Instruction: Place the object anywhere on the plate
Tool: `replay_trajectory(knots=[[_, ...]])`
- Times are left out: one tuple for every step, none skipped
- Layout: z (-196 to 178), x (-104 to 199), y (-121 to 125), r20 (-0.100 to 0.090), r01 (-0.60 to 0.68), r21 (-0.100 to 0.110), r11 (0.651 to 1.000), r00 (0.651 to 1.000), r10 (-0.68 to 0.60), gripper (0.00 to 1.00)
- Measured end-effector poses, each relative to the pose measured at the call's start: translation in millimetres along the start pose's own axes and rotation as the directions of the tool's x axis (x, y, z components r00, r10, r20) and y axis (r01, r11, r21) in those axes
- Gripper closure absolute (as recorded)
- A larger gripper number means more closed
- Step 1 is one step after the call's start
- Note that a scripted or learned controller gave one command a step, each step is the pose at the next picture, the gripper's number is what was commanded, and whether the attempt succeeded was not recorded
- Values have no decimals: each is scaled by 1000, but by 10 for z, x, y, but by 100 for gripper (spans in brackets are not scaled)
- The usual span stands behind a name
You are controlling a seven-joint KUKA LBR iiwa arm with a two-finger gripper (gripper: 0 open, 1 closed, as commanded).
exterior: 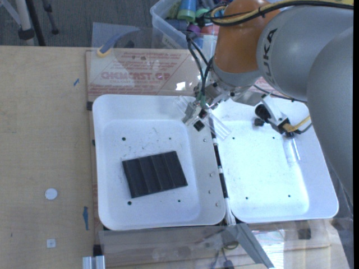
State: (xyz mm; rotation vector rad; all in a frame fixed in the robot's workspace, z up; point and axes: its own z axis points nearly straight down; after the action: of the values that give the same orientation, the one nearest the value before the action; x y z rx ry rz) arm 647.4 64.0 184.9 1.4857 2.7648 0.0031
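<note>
Bins sit side by side on the wooden surface [39, 122] in front of me, the left bin [106, 116] and the right bin [314, 200] meeting along a dark seam. I see a dark ribbed plate [154, 174] lying flat in the left bin, a little tilted, near its middle. The arm [291, 43] reaches in from the right, its orange band above the wrist, and the pincer [197, 114] hangs low over the top of the seam between the two bins, well apart from the plate. Its tip looks pale and blurred against the white, with a small dark piece [198, 124] just at its end; I cannot tell whether that piece belongs to the tool or is held, nor how the pincer stands. Behind the bins I see a clear tub [168, 15] of coloured toys.
</note>
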Motion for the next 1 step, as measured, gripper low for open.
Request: replay_trajectory(knots=[[393, 406, 503, 1, 557, -2, 831, 831, -557, 100]])
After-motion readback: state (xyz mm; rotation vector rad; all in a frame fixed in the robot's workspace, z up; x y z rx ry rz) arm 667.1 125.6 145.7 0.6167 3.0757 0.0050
